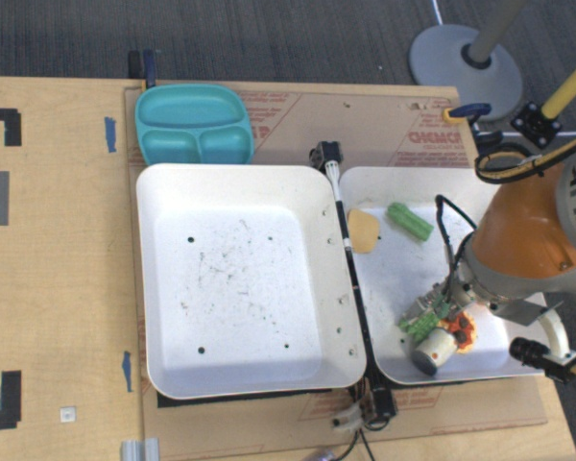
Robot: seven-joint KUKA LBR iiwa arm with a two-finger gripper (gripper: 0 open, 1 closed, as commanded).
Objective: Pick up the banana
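In the right bin (pixel 403 185), a pale yellow-tan piece (pixel 363 230) lies against the left wall; I cannot tell whether it is the banana. The arm, with its orange band (pixel 520 233), comes in from the right and hangs over the bin's right half. My gripper (pixel 453 305) is low over a small pile of objects (pixel 432 332) near the front wall: something green, something orange and a white cylinder. The wrist hides the bin floor beneath it. The yellow-tan piece is well to the gripper's upper left and apart from it.
A green oblong object (pixel 409 221) lies in the right bin's back part. The left bin (pixel 163 353) adjoins it, a black divider (pixel 348 257) between them. A teal sectioned tray (pixel 194 123) stands behind the left bin. A grey stand base (pixel 464 58) is at the back right.
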